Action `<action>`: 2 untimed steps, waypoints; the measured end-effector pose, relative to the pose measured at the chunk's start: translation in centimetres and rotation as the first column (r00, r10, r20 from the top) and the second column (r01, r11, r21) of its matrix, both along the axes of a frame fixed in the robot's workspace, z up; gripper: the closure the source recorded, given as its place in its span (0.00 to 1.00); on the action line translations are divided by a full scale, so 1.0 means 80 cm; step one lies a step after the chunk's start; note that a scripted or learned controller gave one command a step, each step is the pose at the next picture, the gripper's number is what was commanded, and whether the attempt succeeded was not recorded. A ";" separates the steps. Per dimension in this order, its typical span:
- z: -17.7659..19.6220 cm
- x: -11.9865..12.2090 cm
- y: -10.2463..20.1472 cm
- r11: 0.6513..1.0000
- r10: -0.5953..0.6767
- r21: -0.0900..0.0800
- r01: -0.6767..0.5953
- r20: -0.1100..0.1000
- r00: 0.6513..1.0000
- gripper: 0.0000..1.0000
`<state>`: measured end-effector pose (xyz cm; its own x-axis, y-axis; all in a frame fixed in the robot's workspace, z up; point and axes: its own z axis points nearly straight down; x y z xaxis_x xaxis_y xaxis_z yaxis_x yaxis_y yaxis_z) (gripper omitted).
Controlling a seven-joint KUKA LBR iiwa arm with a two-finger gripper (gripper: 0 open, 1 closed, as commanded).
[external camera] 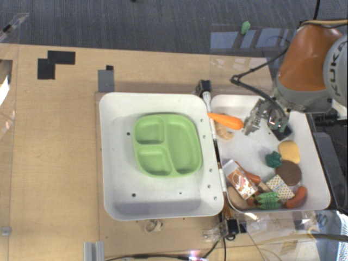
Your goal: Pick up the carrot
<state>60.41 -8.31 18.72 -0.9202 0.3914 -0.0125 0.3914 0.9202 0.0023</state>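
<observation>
Carrot (225,120) lying at the upper left corner of the right-hand bin (321,174), its long axis close to horizontal in the frame and dipping slightly toward the right; the thin end at the left reaches over the rim between the two bins, and the blunter end points right toward the gripper (253,125). Just below the carrot, a pale beige item (224,133) rests against the same rim. Gripper immediately right of the carrot's blunt end, near it, with nothing visible between the fingers; whether the jaws are spread or pressed together cannot be told at this angle. Arm (310,58), grey with an orange band, entering from the upper right of the frame. Lower right of the same bin: a cluster of toy foods including a yellow piece (290,151), a brown disc (288,173) and a dark green piece (273,159). Left-hand bin (111,162) holding a green divided plate (166,144) near its centre, well apart from the carrot.
</observation>
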 end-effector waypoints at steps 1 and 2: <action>-0.118 0.076 -0.014 1.000 -0.030 -0.008 0.030 0.007 1.000 0.00; -0.119 0.076 -0.014 1.000 -0.029 -0.008 0.029 0.006 1.000 0.00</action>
